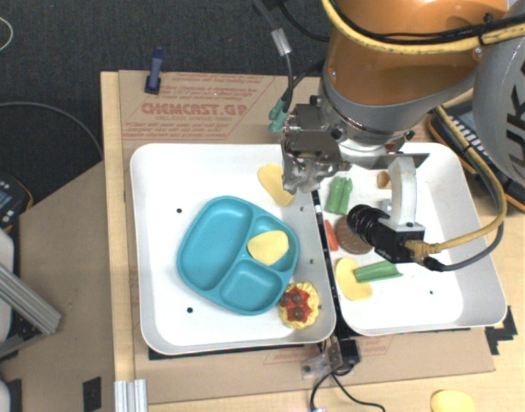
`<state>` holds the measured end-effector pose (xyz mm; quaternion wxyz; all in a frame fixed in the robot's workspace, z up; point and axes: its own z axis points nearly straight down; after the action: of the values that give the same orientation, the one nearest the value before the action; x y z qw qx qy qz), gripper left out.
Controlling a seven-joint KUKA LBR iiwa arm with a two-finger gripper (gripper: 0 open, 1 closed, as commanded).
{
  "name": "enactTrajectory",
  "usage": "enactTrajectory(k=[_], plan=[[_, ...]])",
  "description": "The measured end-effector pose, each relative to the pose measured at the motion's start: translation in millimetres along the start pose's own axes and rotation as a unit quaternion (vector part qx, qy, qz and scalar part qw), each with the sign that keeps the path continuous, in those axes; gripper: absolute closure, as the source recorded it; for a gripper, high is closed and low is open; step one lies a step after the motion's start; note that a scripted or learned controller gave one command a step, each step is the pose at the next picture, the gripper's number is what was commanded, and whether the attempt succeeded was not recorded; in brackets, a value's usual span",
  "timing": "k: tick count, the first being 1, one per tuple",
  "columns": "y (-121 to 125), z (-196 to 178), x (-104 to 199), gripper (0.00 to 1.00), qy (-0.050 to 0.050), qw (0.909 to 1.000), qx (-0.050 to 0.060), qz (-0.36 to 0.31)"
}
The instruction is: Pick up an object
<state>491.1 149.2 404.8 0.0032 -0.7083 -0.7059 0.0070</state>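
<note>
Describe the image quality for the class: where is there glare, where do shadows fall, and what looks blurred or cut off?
Camera view: bright glare on the orange band of the arm; the arm shades the strip where the left bin and right bin meet, near the gripper; the blue divided plate is sharp and evenly lit; the arm, close to the lens, is soft and cropped by the top edge.

A brown board (202, 101) with red print is laid under the two white bins (151, 230). A small blue clip (154, 71) is seen at its far left edge. Dark carpet (57, 58) is seen around it, and a yellow thing (451, 400) at the bottom right.
</note>
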Motion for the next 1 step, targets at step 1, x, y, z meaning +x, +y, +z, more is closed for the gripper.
enactTrajectory(k=[1], plan=[[-12.6,-72.4,-55.9,1.00,0.003,0.9999,-0.012,0.001]])
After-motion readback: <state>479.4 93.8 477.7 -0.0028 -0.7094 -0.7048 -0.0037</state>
